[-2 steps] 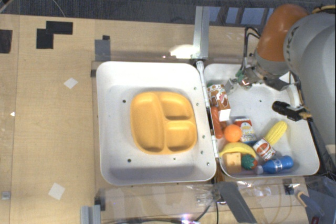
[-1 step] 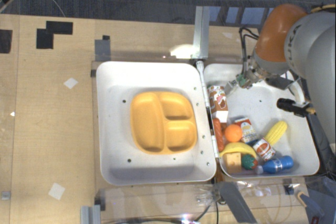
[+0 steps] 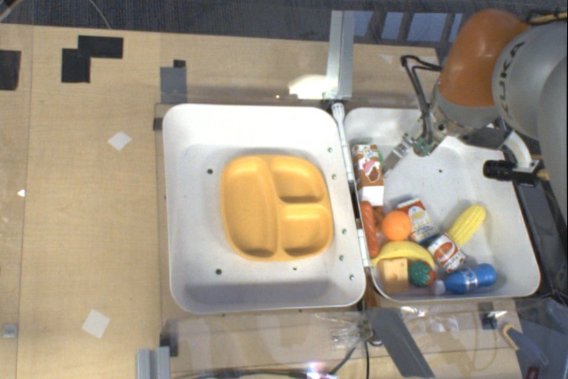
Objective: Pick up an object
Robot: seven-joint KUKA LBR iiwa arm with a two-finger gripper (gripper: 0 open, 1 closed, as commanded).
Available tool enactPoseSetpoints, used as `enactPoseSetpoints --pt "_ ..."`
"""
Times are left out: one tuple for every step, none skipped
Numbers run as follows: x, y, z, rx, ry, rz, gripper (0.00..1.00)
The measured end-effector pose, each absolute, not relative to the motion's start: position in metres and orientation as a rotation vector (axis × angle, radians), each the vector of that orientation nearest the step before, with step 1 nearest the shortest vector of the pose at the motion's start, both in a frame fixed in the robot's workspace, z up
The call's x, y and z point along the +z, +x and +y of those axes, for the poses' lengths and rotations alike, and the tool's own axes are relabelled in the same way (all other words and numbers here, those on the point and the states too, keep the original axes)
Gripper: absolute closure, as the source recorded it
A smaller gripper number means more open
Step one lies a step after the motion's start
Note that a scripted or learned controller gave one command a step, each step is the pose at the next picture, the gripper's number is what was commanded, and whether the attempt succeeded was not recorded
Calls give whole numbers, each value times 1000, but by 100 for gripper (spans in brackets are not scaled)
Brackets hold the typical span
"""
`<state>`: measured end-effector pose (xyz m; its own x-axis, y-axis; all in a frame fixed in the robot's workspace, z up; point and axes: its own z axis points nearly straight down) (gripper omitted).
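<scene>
End effector (image 3: 422, 144) low in right bin (image 3: 497, 200), tip small, blurred; grip state cannot tell. Toys below it: packet (image 3: 366, 162) left, corn (image 3: 468, 225), orange (image 3: 397, 227), banana (image 3: 401, 253) partly overlapped. Arm (image 3: 510, 71) cut off right

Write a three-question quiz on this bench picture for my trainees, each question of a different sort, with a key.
1. True or false: the yellow divided tray lies in the same bin as the corn cob.
2. Which bin holds the banana? A) left bin B) right bin C) neither
3. Fill in: the blue bottle lies near the right bin's ____ corner, near or far from the camera.

Key
1. False: the tray lies in the left bin, the cob in the right one.
2. B
3. Near.
</scene>
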<state>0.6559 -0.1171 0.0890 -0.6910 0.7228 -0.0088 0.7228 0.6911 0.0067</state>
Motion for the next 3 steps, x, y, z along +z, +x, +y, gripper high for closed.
enactPoseSetpoints --pt "88 658 -125 6 1130 2929 0" --pt "181 643 -161 4 1110 2920 0" --pt "89 642 -206 6 1756 2592 0"
